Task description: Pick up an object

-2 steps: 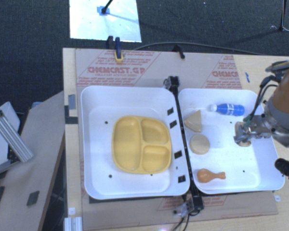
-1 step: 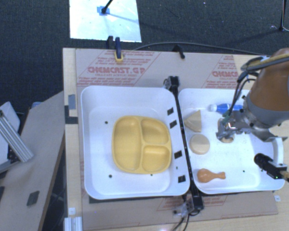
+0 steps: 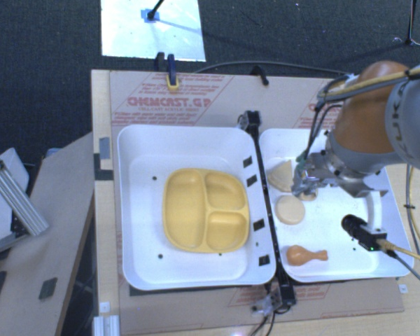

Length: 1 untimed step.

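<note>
My gripper (image 3: pixel 306 185) sits low over the right bin (image 3: pixel 336 268), at that bin's left-centre. Its tip is a dark cluster from this angle, so whether it is spread or closed I cannot tell. No object is visibly held.

Directly beneath and beside the tip lie two pale items: a cream wedge-shaped piece (image 3: pixel 281 176) towards the divider, and a round cream disc (image 3: pixel 290 210) just nearer the camera. I judge one of these to be the target. The wedge's long axis runs roughly from far-right to near-left in view; its narrow end cannot be made out reliably. The disc has no long axis to speak of.

Further out, an orange drumstick-shaped toy (image 3: pixel 305 255) lies near the bin's front, long axis left to right, bulb end left, thin end right. The left bin (image 3: pixel 136 152) holds a yellow sectioned plate (image 3: pixel 206 210).

Risks, in my judgement: both pale items look flat and low, so a closing grip may skid over them or nudge one against the other. The divider, close by, may obstruct the approach.
</note>
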Each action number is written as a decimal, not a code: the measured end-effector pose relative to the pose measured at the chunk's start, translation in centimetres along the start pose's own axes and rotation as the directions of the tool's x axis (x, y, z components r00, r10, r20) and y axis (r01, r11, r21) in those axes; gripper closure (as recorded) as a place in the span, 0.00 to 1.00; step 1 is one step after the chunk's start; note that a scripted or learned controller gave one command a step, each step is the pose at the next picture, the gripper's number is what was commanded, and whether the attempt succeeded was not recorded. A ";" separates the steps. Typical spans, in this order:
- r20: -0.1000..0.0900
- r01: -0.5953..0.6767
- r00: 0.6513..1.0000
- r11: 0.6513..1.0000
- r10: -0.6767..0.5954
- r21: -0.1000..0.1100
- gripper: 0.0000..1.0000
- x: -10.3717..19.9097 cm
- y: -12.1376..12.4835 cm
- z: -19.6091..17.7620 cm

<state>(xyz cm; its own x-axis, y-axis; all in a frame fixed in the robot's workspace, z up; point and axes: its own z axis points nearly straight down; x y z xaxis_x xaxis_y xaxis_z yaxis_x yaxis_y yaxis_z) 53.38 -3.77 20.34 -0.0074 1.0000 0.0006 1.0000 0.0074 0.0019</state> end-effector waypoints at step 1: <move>-0.002 0.003 1.000 1.000 -0.003 -0.002 1.00 5.8 2.2 -1.1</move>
<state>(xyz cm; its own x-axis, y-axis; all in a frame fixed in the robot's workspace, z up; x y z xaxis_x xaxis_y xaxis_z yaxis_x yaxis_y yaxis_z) 55.53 2.08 21.50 -0.0107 0.9999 0.0022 0.9999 0.0107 0.0039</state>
